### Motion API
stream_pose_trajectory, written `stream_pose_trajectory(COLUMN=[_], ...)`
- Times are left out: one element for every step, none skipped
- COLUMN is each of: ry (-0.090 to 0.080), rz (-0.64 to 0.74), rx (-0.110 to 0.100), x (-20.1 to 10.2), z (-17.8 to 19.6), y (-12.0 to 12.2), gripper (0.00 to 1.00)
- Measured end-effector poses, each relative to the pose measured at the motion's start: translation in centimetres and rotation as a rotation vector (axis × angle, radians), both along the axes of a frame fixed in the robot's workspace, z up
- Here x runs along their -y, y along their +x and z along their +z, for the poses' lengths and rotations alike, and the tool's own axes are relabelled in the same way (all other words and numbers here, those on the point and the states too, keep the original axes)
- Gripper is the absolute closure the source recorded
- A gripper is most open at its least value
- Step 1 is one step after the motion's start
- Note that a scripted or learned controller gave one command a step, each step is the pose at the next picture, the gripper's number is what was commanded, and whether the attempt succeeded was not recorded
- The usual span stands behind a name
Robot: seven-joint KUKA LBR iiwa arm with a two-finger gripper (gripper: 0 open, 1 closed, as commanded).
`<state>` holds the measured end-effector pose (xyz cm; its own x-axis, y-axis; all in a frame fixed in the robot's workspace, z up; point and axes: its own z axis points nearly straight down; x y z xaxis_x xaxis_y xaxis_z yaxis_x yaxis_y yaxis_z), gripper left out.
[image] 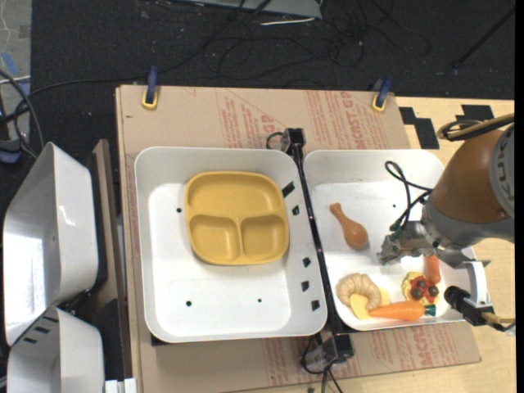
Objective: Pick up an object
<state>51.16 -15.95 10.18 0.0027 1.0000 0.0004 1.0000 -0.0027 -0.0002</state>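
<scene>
1. Jaws [396, 247]: low over the right bin [360, 166], at the end of the arm [473, 188] coming in from the right. Can't tell how far open they are, dark and blurred from this angle. Nothing seen between them.
2. Drumstick [350, 226]: just left of the jaws, slightly further up the bin, lying flat on the bin floor. Thin end points up-left, fat end toward the jaws. Close but apart from them.
3. Croissant [359, 286]: below-left of the jaws, near the bin's front wall. A yellow piece [359, 305] sits right against its lower edge.
4. Carrot [398, 310]: below the jaws, lying along the front wall, tip pointing left, touching or almost touching the yellow piece.
5. Small cluster [420, 286] of red, yellow and dark bits: below-right of the jaws, just above the carrot's thick end. Can't make out what it is.
6. Orange piece [431, 268]: right of the jaws, partly under the wrist, upright-ish in view. Identity unclear.
7. Left bin [164, 301]: well left of the jaws, past the divider. Holds a yellow plate [237, 217] with three compartments, sitting in the upper middle.
8. Both bins sit side by side on the bench [221, 109].
</scene>
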Motion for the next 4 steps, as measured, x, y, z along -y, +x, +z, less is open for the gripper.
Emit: stream_pose_trajectory(ry=[-0.001,-0.002,-0.002,-0.001], rz=[0.002,0.006,0.006,0.009], rx=[0.001,0.005,0.004,0.001], x=[0.1,-0.1,-0.1,-5.1], z=[4.2,10.1,15.0,14.1], y=[-0.4,0.5,0.6,2.8], gripper=[1.0,1.0,1.0,1.0])
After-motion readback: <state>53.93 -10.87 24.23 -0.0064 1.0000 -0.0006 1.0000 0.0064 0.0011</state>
